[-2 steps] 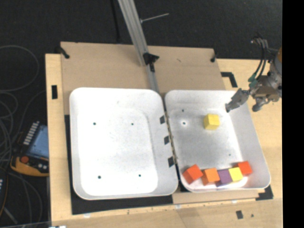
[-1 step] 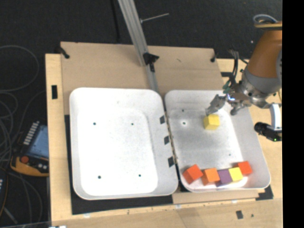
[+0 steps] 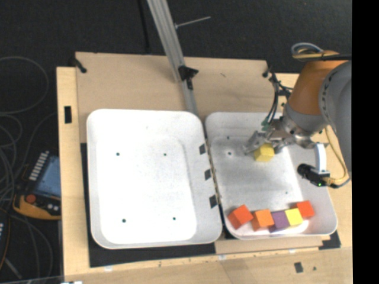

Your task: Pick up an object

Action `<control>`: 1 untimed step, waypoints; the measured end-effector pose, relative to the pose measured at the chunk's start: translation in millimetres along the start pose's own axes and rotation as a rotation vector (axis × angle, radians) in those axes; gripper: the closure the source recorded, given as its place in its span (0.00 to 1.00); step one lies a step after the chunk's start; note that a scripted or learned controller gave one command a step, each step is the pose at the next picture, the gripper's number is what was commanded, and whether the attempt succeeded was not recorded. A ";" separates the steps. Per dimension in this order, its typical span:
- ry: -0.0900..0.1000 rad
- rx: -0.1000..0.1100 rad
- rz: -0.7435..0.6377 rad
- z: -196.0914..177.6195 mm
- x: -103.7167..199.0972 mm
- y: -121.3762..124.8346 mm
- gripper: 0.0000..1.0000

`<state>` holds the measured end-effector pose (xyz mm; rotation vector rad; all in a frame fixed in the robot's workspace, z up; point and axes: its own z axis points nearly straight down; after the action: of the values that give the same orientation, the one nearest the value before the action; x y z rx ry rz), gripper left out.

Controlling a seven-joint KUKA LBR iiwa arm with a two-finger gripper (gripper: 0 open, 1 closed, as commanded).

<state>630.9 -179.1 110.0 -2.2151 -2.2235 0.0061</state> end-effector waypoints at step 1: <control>-0.002 -0.006 -0.001 -5.2 -0.4 1.6 0.00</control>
<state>632.5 -179.5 115.2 -2.2185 -2.2281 0.0007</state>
